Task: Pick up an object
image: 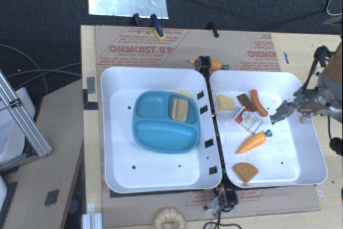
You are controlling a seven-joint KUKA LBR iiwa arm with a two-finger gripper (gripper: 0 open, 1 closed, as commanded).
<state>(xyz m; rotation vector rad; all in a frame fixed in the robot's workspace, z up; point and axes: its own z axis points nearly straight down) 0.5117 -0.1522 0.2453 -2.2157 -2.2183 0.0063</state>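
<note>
- The arm [333,83] reaches in from the right edge, its wrist held low and pointing left.
- The gripper [280,113] extends leftward and slightly downward, its dark fingers angled to the lower left.

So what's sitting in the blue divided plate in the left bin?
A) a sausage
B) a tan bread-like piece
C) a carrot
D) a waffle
B: a tan bread-like piece lies in one compartment of the blue divided plate, while the carrot, sausage and waffle lie in the right bin.
</note>
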